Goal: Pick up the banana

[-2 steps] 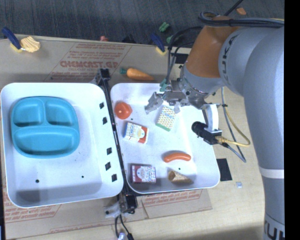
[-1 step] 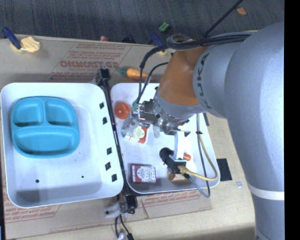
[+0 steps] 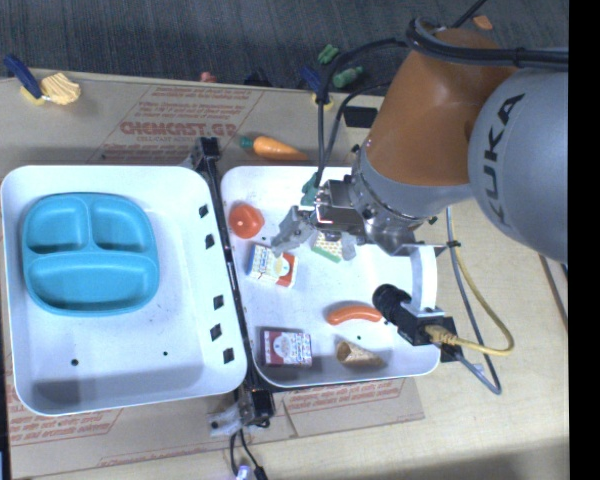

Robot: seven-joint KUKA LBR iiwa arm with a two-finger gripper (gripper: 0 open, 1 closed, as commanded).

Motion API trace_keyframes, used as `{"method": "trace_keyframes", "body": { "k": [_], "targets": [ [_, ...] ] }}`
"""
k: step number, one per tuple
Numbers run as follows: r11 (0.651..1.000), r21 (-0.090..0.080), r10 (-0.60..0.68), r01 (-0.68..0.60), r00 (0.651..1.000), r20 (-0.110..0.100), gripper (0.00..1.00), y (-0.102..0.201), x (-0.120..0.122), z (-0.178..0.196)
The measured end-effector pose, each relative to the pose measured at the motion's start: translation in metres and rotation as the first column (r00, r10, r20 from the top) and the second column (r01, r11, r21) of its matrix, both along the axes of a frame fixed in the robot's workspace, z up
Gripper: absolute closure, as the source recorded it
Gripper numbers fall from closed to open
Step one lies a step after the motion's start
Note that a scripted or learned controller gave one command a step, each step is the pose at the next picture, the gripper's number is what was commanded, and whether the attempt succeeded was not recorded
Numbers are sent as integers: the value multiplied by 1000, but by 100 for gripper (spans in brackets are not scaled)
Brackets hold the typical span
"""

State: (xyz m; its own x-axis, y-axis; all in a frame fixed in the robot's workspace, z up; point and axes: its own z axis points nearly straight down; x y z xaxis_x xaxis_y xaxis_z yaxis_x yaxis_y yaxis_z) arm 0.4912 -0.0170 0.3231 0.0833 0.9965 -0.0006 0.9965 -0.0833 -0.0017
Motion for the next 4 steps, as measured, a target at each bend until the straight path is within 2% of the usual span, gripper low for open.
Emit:
{"method": "trace_keyframes", "body": {
  "k": [1, 2, 3, 4],
  "targets": [
    [978, 0, -209, 209, 978, -5, 0, 37, 12, -132],
    [995, 0, -103, 103, 995, -2, 0, -43, -15, -82],
    [994, 1, -113, 113, 994, -6, 0, 17, -16, -132],
    [994, 0, -109, 109, 994, -1, 0, -2, 42, -79]
  ]
}}
